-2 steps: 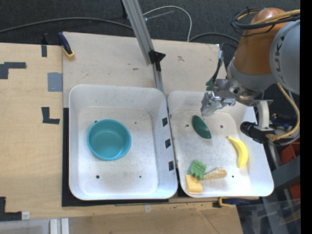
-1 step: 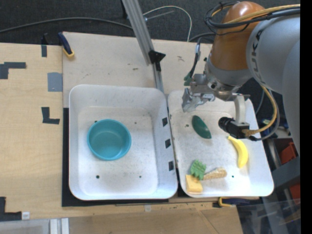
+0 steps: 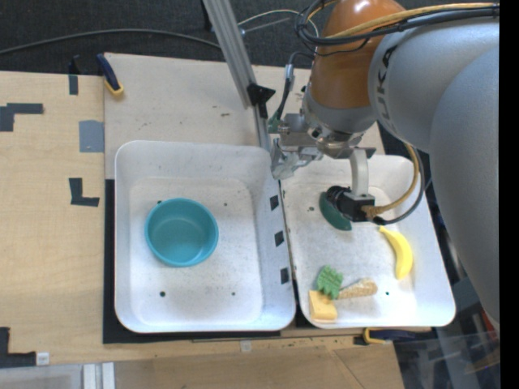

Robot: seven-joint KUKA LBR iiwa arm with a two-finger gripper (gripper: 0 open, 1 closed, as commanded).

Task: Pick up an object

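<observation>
Though whether the gripper [image 3: 285, 165] is open cannot be told, the banana [image 3: 397, 251] lies well apart.

The arm [image 3: 438, 63] blocks my sight of the far rim of the bin [image 3: 422, 298] by the worktop's [image 3: 49, 136] right edge. A dark green thing [image 3: 328, 210] there is half covered from my view; I cannot make out what it is.

Robotics lab: industrial arm [image 3: 438, 71], taped bench [image 3: 45, 241], white bin [image 3: 122, 156] + 2nd bin [image 3: 357, 254].
</observation>
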